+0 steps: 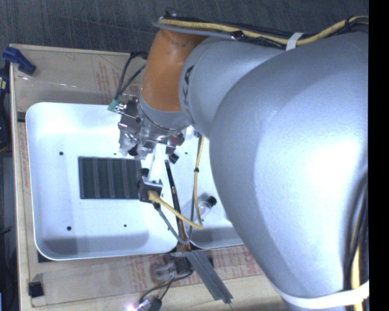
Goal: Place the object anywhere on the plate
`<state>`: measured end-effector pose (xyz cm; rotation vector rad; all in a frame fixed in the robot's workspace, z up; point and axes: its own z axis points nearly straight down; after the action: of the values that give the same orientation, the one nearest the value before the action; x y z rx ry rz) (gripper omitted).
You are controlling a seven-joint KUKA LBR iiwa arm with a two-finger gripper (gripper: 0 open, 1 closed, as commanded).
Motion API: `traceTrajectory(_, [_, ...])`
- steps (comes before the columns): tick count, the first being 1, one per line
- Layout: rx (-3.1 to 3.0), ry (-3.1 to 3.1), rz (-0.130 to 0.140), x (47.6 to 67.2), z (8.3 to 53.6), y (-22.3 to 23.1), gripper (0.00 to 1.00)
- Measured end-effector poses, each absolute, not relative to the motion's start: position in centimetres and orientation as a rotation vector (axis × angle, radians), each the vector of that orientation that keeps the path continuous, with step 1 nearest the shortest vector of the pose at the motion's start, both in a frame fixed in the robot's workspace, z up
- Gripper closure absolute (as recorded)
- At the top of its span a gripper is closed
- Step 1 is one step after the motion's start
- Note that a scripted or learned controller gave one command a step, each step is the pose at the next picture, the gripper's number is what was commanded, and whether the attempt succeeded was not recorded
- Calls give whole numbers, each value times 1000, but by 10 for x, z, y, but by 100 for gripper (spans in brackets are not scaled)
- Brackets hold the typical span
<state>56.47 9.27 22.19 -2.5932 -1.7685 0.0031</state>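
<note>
View: camera view
Gripper (137, 144): over the left-hand bin (45, 135), just beside the plate's upper right corner; whether it is open or grips anything cannot be told
Plate (107, 177): dark, ribbed, flat in that bin
Small dark object (208, 203): in the right-hand bin (217, 237), near the bins' shared edge; apart from the plate
Arm (279, 141): covers most of the right-hand bin

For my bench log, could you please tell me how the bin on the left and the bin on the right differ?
The left bin shows nearly whole; the right bin shows as a narrow strip beside the arm. The left bin holds a dark ribbed plate; the right bin's strip holds one small dark object. The gripper hangs over the left bin, not the right bin. Both are white and shallow.
</note>
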Motion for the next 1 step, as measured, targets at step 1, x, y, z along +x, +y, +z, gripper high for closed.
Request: traceTrajectory(1, [-2747, -1518, 2, 618, 338, 156, 100])
